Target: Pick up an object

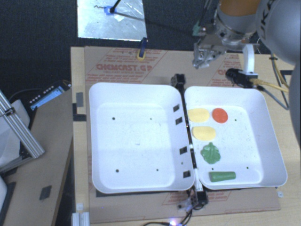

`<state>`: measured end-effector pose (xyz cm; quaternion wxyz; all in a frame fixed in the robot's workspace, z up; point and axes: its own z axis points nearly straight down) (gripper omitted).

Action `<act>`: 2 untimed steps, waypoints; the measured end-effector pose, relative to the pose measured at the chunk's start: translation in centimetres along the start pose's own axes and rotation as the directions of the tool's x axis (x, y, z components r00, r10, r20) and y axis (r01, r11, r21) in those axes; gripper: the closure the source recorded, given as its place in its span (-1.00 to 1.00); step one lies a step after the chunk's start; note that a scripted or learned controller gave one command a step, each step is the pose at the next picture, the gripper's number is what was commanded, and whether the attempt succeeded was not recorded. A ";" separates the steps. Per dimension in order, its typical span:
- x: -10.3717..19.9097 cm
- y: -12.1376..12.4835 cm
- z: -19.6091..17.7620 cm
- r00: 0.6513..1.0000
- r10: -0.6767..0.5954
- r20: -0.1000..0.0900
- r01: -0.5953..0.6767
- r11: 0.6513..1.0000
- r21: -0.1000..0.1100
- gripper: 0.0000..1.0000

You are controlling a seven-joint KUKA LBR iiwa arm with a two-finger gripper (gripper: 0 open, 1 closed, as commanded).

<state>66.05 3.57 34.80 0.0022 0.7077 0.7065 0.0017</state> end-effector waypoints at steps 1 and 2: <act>-10.6 0.9 -2.1 1.000 0.004 0.003 -0.004 1.000 0.000 1.00; -16.3 -4.0 -12.6 1.000 0.003 0.004 -0.003 1.000 -0.008 1.00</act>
